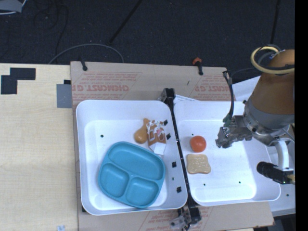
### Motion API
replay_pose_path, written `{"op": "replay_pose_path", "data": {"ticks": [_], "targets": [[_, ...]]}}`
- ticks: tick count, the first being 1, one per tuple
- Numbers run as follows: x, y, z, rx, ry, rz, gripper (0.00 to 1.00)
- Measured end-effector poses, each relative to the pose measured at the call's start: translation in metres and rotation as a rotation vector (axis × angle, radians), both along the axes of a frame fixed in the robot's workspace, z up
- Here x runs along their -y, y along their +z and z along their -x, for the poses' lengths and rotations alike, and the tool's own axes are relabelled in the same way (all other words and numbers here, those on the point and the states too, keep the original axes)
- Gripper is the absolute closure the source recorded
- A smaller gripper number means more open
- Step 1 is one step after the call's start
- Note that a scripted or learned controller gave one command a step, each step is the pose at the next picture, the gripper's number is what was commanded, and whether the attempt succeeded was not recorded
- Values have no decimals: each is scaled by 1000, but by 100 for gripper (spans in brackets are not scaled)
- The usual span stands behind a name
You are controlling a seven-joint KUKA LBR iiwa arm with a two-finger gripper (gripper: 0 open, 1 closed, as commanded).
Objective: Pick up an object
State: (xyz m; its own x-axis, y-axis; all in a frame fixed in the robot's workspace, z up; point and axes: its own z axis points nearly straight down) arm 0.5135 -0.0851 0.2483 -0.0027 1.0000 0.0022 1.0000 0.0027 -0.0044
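Two shallow white bins are seen side by side in the lower middle of the frame, the left bin (86,129) and the right bin (240,186). Nearest the lower edge, a blue divided tray (131,173) is laid in the left bin. In the right bin, a tan toast-shaped piece (198,164) is placed at lower left, with a red ball (198,143) just above it, apart from it. Farther up in the left bin, a brown and white figure (151,132) is found at the tray's upper right edge. The gripper (225,139) is held over the right bin, to the right of the red ball and not touching it; whether its claw is released or clenched cannot be told.
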Motion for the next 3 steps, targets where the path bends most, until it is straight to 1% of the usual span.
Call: {"op": "replay_pose_path", "data": {"ticks": [2, 3], "targets": [[-107, 6, 9, 0, 2, 0, 100], [-156, -18, 13, -3, 0, 2, 100]]}}
